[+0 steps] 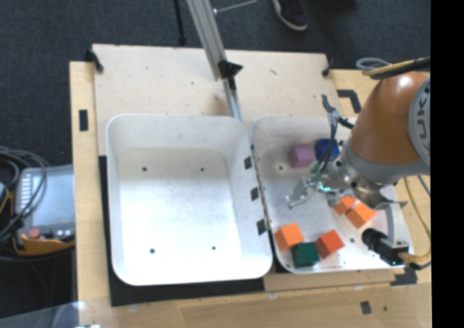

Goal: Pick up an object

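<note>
The grey arm with its orange band [391, 120] is seen at frame right, with the silvery two-finger gripper [299, 196] angled down-left.

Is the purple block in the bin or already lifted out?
In. The purple block lies on the floor of the right bin near its far wall, beside a blue object; the gripper is apart from it.

a single fixed camera looks down at a slant from well above the bench [196, 80], far enough to take in both white bins: the left bin [119, 174], the right bin [279, 138] just beside it, and dark floor beyond.
</note>
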`<state>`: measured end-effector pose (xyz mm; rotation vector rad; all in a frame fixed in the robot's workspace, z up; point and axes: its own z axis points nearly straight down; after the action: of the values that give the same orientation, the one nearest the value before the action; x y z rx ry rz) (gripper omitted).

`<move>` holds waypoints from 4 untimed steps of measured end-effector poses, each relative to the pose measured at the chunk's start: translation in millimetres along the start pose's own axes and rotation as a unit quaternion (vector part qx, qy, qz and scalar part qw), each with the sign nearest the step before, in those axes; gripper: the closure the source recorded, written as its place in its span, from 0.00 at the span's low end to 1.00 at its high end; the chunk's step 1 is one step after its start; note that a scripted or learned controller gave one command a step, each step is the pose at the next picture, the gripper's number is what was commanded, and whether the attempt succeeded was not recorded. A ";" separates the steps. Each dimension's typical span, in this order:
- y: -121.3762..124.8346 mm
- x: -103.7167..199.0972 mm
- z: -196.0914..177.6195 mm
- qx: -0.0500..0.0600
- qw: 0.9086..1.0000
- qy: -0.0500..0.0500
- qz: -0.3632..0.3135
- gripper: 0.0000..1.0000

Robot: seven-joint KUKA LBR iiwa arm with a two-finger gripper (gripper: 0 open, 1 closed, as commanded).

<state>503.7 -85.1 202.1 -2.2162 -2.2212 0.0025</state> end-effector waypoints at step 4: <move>-2.5 -7.6 104.5 -0.002 1.000 -0.002 0.003 0.00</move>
<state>500.7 -92.6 97.6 -2.2269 -2.2180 0.0015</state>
